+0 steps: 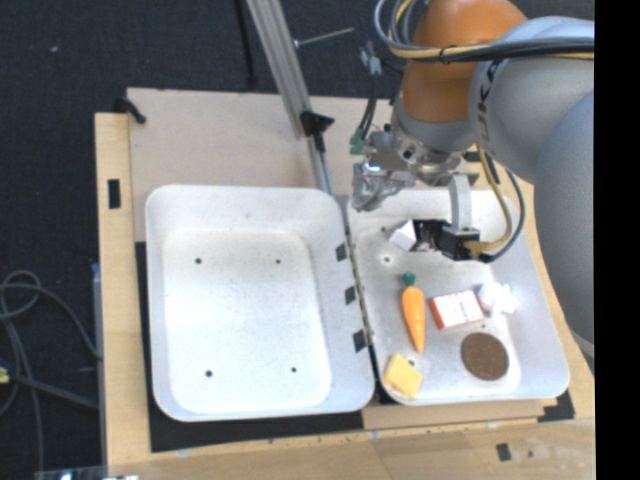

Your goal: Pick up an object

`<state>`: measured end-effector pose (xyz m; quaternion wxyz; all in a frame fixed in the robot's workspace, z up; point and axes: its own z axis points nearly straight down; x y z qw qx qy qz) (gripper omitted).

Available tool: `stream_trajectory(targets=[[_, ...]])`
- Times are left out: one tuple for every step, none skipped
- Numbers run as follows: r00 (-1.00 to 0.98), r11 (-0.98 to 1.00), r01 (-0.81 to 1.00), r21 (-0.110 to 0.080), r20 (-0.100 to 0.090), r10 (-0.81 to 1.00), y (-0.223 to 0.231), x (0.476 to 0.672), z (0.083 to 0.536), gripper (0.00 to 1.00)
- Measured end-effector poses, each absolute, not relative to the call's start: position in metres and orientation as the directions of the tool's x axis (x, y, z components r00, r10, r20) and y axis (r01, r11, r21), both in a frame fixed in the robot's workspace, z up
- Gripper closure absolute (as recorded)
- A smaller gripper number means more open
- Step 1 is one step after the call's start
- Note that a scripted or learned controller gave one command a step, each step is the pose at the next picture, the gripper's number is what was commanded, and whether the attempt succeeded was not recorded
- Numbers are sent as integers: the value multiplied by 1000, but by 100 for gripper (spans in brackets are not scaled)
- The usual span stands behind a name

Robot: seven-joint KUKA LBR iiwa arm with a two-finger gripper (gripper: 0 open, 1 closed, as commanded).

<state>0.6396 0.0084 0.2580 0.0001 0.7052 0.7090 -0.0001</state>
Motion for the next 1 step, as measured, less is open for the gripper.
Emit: stream_trajectory(targets=[[-7,7,1000,-1,1,1000,57,628,259,100]])
